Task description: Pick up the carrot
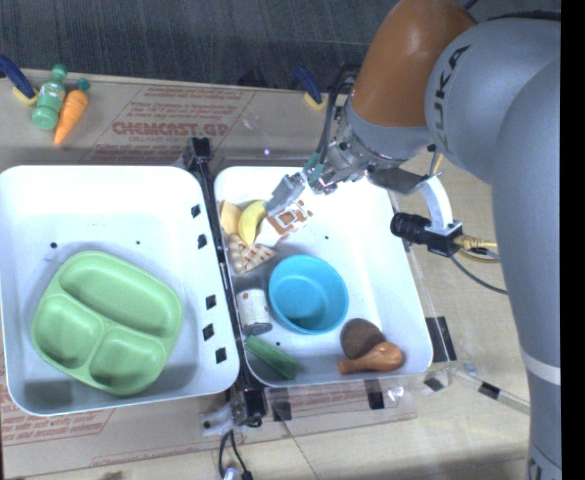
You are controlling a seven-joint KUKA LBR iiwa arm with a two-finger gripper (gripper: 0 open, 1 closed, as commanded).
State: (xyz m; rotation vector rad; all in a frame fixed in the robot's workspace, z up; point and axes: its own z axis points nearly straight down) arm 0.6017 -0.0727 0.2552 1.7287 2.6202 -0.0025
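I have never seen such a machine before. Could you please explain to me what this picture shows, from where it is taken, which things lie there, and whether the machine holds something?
One camera, fixed above a bench, looks down at a slant. The big grey machine with an orange band is a robot arm reaching in from the right. Its grasping part, the end effector, is over the right white plastic bin, close to a yellow toy banana. I cannot tell whether it holds anything.

The same bin holds a round blue bowl, a brown toy chicken drumstick, a small metal can and a dark green toy vegetable. The left white bin holds a green divided plate.

The small orange toy carrot, which the arm should pick up, lies outside both bins, on the cardboard at the upper left, untouched, beside a green toy bottle.
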